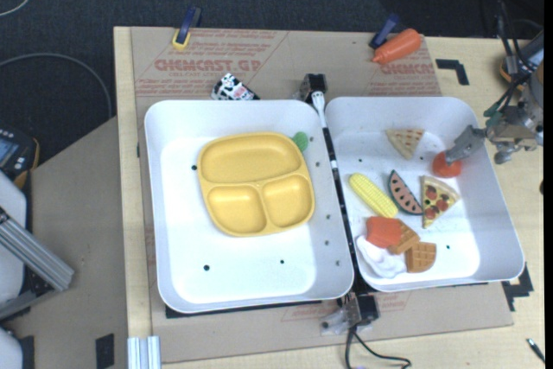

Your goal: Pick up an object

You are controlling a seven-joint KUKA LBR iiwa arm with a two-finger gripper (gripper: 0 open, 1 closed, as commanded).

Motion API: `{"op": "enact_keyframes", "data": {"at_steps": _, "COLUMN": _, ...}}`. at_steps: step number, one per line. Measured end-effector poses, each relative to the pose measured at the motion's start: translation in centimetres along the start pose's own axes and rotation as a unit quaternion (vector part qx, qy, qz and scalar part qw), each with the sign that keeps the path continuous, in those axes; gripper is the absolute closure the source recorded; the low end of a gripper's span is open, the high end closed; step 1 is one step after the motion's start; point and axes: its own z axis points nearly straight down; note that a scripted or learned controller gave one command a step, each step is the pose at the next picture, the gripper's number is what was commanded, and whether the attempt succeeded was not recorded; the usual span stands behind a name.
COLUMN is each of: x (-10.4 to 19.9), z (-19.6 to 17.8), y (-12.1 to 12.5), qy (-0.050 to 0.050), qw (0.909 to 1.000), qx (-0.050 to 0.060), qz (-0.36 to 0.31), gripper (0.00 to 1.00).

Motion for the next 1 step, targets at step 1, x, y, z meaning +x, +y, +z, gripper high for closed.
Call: {"op": "enact_keyframes", "data": {"at_steps": 1, "x": 0.02, "z": -0.57, "y": 0.28, "qy": -0.001, "qw": 1.0, "qx": -0.006, "qz": -0.001, "gripper": 0.0}}
